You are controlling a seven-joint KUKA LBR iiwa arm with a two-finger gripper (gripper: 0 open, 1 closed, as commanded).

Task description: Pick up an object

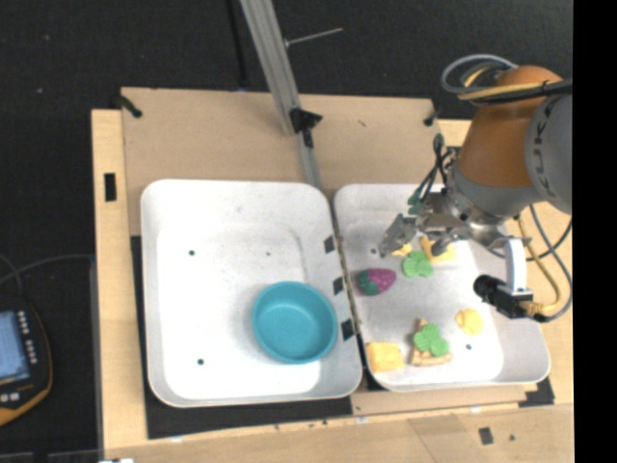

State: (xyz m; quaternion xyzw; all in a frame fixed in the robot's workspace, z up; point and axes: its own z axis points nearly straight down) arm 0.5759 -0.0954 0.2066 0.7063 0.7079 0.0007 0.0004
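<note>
The gripper (413,239) hangs over the right bin (525,360), its fingers (393,236) spread apart with nothing between them. Directly beneath them lies a small green piece (418,265) beside a yellow bit (442,250). A purple and green object (377,281) sits just left of the green piece. Toward the right bin's near edge rest a yellow block (386,357), a green and orange toy (430,343) and a small yellow object (469,320). Left of the right bin, the left bin (193,220) holds a blue bowl (293,321).
</note>
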